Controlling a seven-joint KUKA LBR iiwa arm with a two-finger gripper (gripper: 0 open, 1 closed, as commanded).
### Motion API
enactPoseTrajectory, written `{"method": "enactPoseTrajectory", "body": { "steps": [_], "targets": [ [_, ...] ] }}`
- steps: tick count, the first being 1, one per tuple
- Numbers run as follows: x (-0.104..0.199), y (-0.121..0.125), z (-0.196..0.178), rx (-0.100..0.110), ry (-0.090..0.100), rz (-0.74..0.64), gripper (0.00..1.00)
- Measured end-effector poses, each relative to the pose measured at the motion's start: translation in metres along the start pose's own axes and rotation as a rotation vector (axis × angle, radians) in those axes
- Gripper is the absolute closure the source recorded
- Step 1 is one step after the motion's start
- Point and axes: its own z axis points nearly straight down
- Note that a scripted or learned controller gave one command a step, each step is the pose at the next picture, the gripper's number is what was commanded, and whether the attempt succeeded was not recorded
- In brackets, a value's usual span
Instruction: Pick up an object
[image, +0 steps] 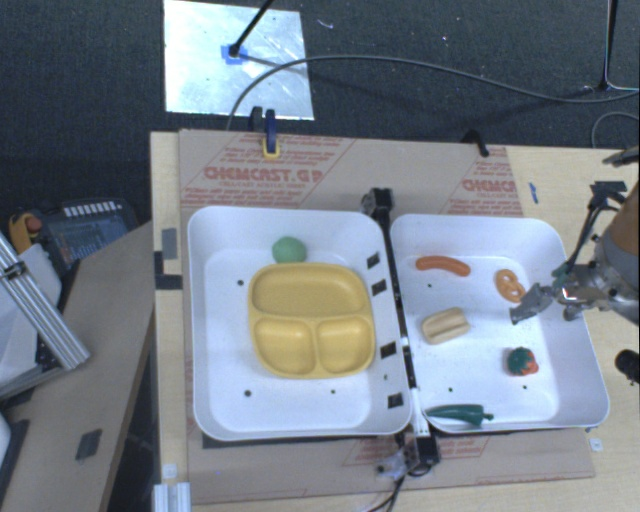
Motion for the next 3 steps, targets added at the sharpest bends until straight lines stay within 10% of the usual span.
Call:
{"method": "enactPoseTrajectory", "body": {
  "steps": [2,3],
  "targets": [
    [-0.001,0.004,0.112,-0.002,0.000,0.000,0.00],
    [-0.002,0.005,0.099,-0.007,-0.003,-0.001,1.00]
  ]
}}
